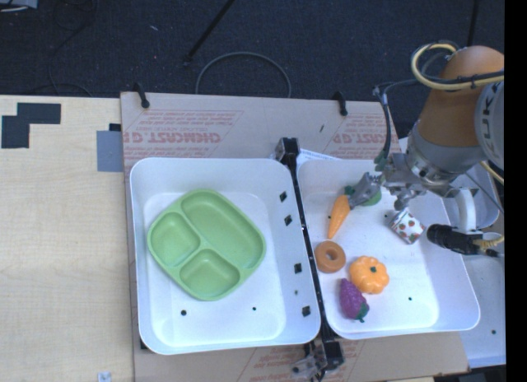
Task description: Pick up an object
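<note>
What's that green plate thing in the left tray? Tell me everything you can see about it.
The green plate is a light green divided dish, plastic by its look, with rounded corners and three shallow compartments set apart by raised ridges. It lies flat and right side up, turned at a slant, on the floor of the left white bin, toward its left side. Its compartments hold nothing. Only the bin floor touches it.

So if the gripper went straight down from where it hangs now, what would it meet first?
Probably the bare floor of the right bin, between the green object and the small white spotted object. Depth is hard to judge from this slanted view, so it might clip either one.
</note>
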